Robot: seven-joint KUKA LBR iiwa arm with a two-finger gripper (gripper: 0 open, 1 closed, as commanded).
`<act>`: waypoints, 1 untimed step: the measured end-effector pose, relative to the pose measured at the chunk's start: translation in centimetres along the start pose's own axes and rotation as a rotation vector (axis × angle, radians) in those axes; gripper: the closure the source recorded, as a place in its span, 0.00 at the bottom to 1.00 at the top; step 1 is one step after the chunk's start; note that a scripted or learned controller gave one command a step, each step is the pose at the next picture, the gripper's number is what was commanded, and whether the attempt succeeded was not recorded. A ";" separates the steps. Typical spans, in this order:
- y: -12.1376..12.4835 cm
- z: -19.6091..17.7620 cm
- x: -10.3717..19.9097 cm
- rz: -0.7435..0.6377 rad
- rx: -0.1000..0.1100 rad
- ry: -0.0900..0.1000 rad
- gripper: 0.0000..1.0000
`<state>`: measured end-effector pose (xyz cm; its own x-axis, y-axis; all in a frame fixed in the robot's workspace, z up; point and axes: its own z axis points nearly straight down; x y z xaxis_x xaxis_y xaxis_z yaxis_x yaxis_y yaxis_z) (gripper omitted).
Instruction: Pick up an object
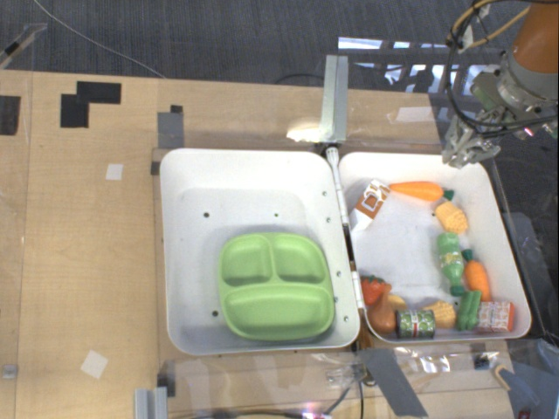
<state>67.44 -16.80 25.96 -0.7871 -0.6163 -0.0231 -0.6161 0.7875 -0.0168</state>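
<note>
— Now, which landmark is to be taken for the right bin (502, 225)?

— The carrot (417, 191), laid flat near the bin's far wall. Everything can be placed from it. Nearest the camera, well on the near side of the carrot, a green can (416, 323) is seen lying along the bin's front wall, with a red and white box (495, 315) to its right. Between those and the carrot, a row of small toy foods is strung along the right wall, a yellow corn cob (452, 216) just near-right of the carrot's leafy tip. A white and orange carton (371, 202) is touching the carrot's left end, or close to it.

— And the gripper (469, 151)?

— It is found beyond the carrot and to its right, over the bin's far right corner, apart from every object. Nothing is held; whether its fingers are wide or narrow cannot be told at this slant.

— So what is the coming move judged to turn on?

— The carrot is probably the closest candidate, lying toward the camera and leftward from the gripper. Its long axis runs left to right, along the far wall, so a grasp across its short width would be called for.
</note>
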 end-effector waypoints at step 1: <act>-0.1 -1.4 -0.3 0.001 0.006 -0.010 1.00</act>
<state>67.69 -16.66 27.35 -0.7872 -0.6158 -0.0336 -0.6154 0.7879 -0.0230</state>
